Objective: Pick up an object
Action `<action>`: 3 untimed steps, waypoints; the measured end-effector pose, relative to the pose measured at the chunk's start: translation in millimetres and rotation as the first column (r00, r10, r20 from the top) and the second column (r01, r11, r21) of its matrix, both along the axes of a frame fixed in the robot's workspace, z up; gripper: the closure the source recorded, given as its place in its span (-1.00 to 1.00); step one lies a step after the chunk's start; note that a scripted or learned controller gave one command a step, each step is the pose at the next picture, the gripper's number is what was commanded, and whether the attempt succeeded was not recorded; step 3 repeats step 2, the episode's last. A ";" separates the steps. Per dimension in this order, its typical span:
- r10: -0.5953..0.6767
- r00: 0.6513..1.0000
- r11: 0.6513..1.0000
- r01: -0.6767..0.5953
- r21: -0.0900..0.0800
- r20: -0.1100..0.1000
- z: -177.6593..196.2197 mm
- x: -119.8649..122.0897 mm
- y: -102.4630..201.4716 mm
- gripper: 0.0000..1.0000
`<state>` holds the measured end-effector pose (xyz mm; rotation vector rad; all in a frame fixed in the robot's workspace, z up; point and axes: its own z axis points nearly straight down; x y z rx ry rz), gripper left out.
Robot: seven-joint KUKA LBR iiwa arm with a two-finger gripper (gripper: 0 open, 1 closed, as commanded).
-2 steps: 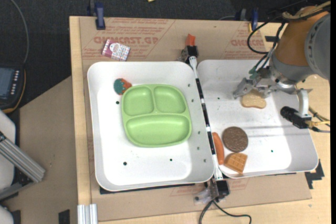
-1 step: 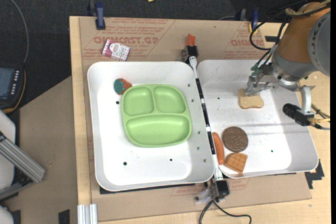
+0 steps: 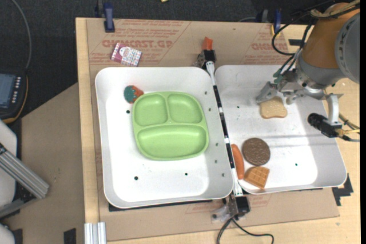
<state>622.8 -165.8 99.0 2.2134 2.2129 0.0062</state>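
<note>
Hovering gripper (image 3: pixel 278 91) (mid-bin), touching toast (image 3: pixel 273 109)

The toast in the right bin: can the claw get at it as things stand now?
Probably yes. The claw is right above the toast, which lies flat on the bin floor with bare space all around. The cookie, waffle and carrot lie apart, nearer the front.

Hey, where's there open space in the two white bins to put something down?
Left bin: bare strips below and left of the green divided plate; the small toy crowds its upper left corner. Right bin: open floor at lower right and along the top left. Crowded: the bread slice under the tool, and the cookie, carrot and waffle near the divider.
</note>
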 end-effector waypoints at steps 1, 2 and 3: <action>0.002 1.000 1.000 -0.002 0.000 -0.004 -11.5 -9.1 12.3 -1.00; 0.000 1.000 1.000 0.000 -0.001 0.002 1.0 -7.4 11.5 1.00; 0.000 1.000 1.000 0.000 -0.001 0.002 1.0 -7.4 11.5 1.00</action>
